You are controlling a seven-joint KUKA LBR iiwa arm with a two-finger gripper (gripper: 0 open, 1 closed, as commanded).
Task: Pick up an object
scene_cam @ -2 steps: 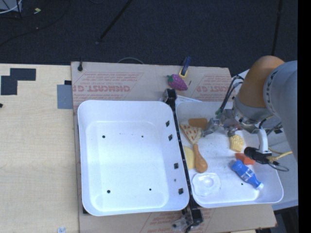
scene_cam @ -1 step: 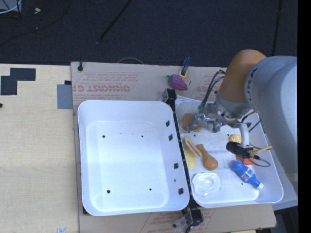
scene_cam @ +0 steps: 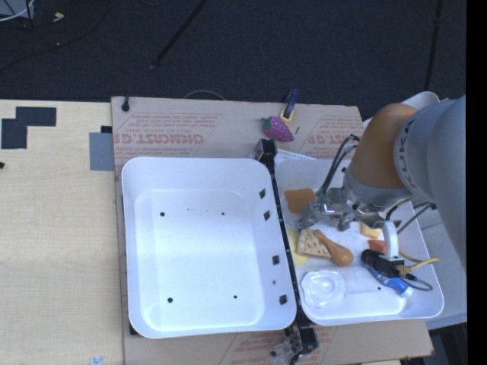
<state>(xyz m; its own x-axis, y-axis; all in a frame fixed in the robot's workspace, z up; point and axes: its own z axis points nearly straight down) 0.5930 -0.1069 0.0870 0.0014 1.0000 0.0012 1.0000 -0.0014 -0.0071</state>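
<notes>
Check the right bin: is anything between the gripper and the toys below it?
Nothing visible does. The gripper is low in the right bin, directly over the waffle piece and the drumstick, with the orange block just beside it. Whether it touches any of them cannot be told.

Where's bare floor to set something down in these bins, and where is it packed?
Free: the left bin, floor bare wall to wall. Crowded: the right bin, with the gripper low over an orange block, waffle piece, clear cup and small tools. Outside, cardboard behind the bins holds a purple toy.
</notes>
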